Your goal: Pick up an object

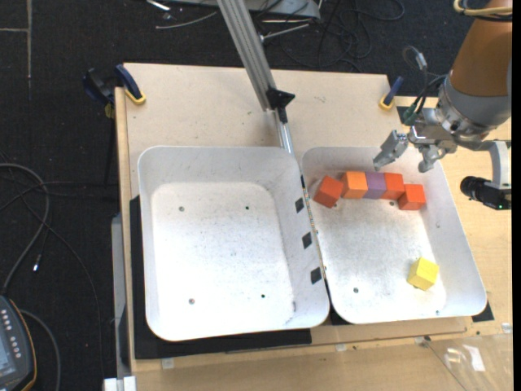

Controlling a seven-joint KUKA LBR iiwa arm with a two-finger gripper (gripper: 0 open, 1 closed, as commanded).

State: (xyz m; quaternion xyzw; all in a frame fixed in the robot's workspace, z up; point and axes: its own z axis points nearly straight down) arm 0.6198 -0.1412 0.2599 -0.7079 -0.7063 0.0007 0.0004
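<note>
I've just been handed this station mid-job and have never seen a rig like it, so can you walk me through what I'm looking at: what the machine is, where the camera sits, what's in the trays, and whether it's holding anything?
You have one picture, taken by a fixed camera above the bench looking down at a slant. The machine is a robot arm, grey with an orange band, reaching in from the right. At its end is a gripper with two fingers, spread open, with nothing between them.

On the wooden bench sit two shallow white trays side by side. In the right tray, near the far edge, is a row of blocks, mostly orange and red with one purple, lying close together. A single yellow block lies apart, nearer the front right corner. The left tray shows just its speckled floor.

The gripper hangs just above the right end of the row, holding nothing.
</note>
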